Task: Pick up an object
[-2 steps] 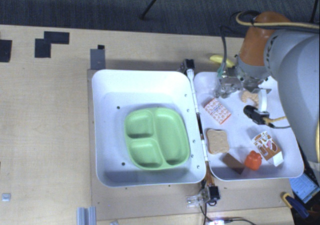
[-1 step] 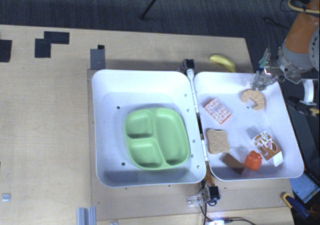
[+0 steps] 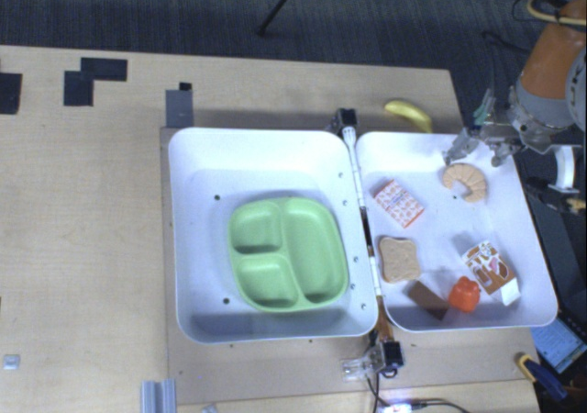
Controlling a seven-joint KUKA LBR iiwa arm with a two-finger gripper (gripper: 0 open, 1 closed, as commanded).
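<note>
One end effector [image 3: 473, 147] is all you have to work with, and it hangs over the far right part of the right bin [image 3: 541, 260], just beyond the croissant [image 3: 467, 180]. Its two thin fingers look spread apart, and you can see nothing between them, so treat it as holding nothing. Its place above the pastry suggests the croissant is the likely target, though that is only a guess from the pose. Behind it the grey arm [image 3: 550, 99] with its orange band comes in from the right.

Look next at what shares that bin. Left of the croissant lies a small patterned red-and-white packet [image 3: 398, 202]; nearer to you sits a slice of bread [image 3: 399, 259], and just beyond its near right corner a dark brown block [image 3: 427, 298] lies beside a small orange-red object [image 3: 465, 294]. A printed snack packet [image 3: 490, 269] rests next to that, towards the right wall. These things lie loosely scattered, mostly apart, which should leave room for the fingers.

The left bin [image 3: 197, 218] holds a green divided tray [image 3: 287, 253], which seems to have nothing in its three compartments. A banana [image 3: 408, 113] lies on the tabletop [image 3: 83, 246], just past the right bin's far rim.
</note>
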